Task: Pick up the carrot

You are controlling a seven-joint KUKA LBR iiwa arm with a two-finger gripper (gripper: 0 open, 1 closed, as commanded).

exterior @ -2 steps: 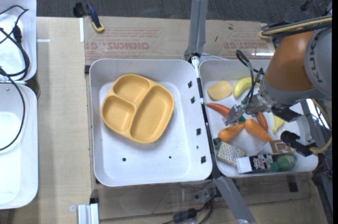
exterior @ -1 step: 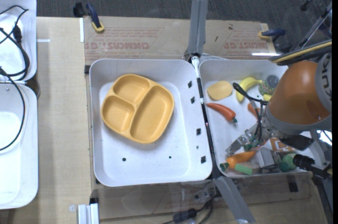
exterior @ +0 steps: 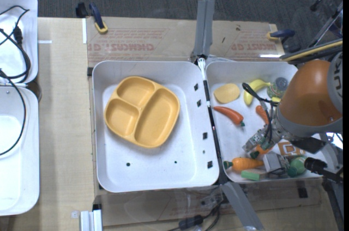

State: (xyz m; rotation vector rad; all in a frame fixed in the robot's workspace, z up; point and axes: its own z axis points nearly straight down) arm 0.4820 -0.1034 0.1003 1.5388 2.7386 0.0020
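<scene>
Camera view: claw state hard to tell; could have missed small orange carrot at crowded right bin front edge.

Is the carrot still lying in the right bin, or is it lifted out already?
Still in. The carrot lies flat on the floor of the right bin, near its front edge, beside the gripper, not between its fingers.
</scene>
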